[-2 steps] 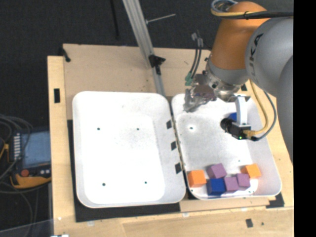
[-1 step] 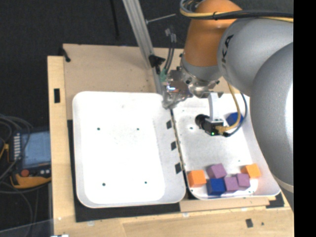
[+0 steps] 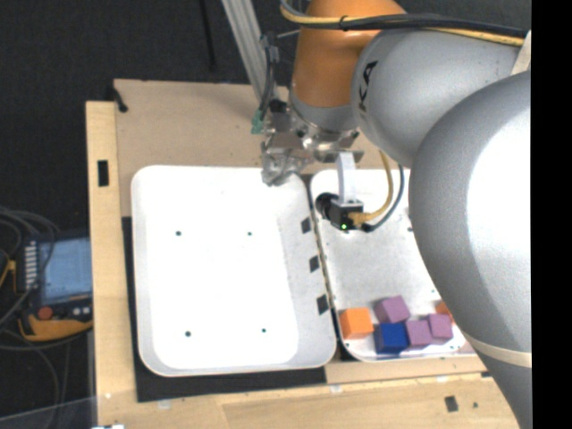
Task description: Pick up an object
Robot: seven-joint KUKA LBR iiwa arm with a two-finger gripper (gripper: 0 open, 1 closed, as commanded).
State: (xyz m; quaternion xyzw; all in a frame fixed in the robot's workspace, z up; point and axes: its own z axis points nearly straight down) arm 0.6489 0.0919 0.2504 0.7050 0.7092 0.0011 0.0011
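The jaws of the gripper [image 3: 284, 164] sit at the far edge of the bins, over the strip where the left bin [image 3: 223, 266] meets the right bin [image 3: 375, 257]; whether they are spread or pressed together cannot be told from this angle, and nothing shows between them. Above them the wrist points straight down, its orange band [image 3: 335, 47] rising into the bulky grey arm [image 3: 465, 141], which sweeps in from the right and covers much of the right bin. A small black unit with a green light [image 3: 342, 214] hangs off the wrist on a cable. The blocks lie well apart from the gripper, bunched at the near end of the right bin: an orange block [image 3: 357, 322], a blue block [image 3: 391, 338] just beside it, and purple blocks [image 3: 416, 324] around them. They are roughly cubic, so no long axis stands out. Both bins rest on the tan surface [image 3: 179, 123]
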